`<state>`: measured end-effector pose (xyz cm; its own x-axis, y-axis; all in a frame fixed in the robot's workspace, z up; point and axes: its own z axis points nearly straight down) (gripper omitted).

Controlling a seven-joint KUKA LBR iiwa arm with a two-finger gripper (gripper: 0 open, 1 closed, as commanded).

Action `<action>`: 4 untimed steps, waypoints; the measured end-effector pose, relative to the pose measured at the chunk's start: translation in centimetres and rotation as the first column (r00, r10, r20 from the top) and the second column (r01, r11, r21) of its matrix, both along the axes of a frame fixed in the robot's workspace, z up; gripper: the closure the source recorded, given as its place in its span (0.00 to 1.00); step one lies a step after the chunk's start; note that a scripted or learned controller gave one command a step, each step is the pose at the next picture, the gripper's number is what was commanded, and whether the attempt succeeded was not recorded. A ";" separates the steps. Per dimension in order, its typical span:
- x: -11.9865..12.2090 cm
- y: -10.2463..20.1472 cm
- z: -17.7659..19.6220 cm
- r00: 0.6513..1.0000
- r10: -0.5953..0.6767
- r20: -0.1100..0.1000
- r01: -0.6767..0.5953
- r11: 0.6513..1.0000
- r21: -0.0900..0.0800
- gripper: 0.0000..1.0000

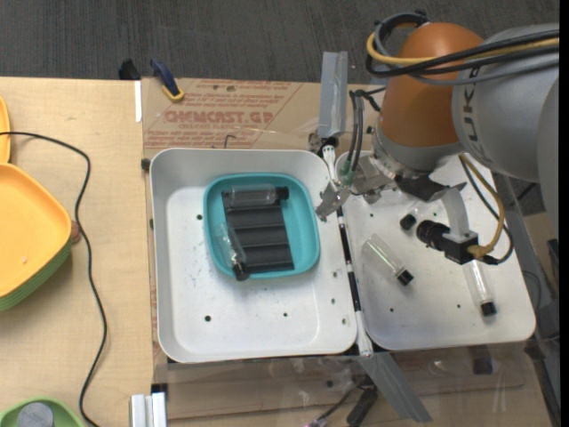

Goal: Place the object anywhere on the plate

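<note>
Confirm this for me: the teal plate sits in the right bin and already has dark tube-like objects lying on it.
Not quite. In the camera view the teal plate sits in the left bin, not the right one. The rest holds: dark tube-like objects already lie on it. The right bin holds loose clear tubes instead.

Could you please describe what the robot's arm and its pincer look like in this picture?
The arm is grey with a rounded orange band above the wrist. Yellow and black cables loop over that band. The pincer is slim, metallic grey hardware.
</note>
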<state>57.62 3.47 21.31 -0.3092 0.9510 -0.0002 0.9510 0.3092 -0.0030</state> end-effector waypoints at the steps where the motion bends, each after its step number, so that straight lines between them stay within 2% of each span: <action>1: 0.9 -4.9 1.3 0.994 0.113 0.002 -0.113 0.994 0.000 0.00; 2: 0.8 -11.2 7.6 0.992 0.129 0.002 -0.129 0.992 -0.001 0.00; 3: -1.4 -19.6 21.1 0.993 0.115 0.002 -0.115 0.993 -0.001 0.00; 4: -3.0 -25.6 22.8 0.998 0.057 0.003 -0.057 0.998 -0.001 0.00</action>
<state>54.66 -22.10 44.09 -0.3630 0.9318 -0.0022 0.9318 0.3630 -0.0010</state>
